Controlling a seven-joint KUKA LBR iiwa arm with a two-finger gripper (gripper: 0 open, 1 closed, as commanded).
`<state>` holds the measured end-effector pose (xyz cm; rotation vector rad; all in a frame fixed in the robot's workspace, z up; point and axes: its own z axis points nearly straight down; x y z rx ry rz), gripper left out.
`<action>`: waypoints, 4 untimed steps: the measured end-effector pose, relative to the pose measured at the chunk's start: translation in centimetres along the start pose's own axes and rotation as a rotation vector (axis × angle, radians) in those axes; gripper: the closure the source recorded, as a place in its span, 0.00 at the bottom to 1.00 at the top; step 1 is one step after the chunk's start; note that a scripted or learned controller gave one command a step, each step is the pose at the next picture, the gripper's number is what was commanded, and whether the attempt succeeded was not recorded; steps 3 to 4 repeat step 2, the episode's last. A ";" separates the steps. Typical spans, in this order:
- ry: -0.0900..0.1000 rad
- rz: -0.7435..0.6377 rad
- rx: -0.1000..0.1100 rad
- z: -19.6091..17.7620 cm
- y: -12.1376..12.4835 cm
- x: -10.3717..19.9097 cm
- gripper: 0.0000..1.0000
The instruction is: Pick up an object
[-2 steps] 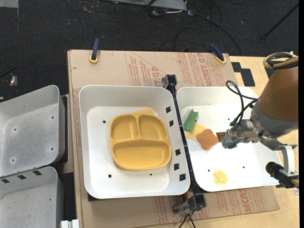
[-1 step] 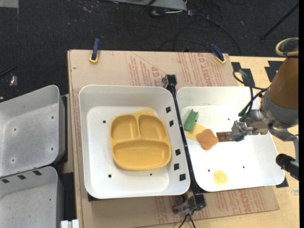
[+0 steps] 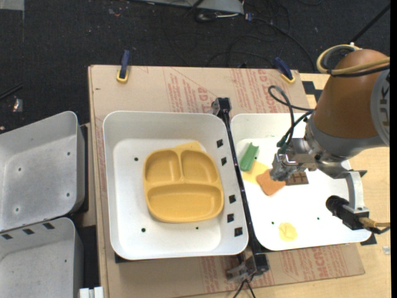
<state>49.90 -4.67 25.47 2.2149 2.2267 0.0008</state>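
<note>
My gripper (image 3: 284,169) hangs low over the middle of the right bin (image 3: 322,234), coming in from the right. Just below and left of it lies an orange wedge-shaped piece (image 3: 269,184), touching or nearly touching the gripper's tip. A brown checkered piece (image 3: 299,179) pokes out from under the gripper on its right side and is partly hidden by it. A green block (image 3: 249,156) lies tilted near the bin's left wall. Toward the bin's front sits a small pale yellow piece (image 3: 286,231).
The left bin (image 3: 124,228) holds a yellow divided plate (image 3: 183,185). A black divider with clips (image 3: 234,172) runs between the two bins. White lids (image 3: 37,166) lie off the bench at the left.
</note>
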 end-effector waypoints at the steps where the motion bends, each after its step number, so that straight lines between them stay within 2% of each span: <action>1: 0.001 -0.002 0.003 1.7 1.3 5.0 1.00; 2: 0.001 -0.002 -0.001 2.7 3.6 9.6 1.00; 4: 0.001 -0.002 -0.001 2.7 3.6 9.6 1.00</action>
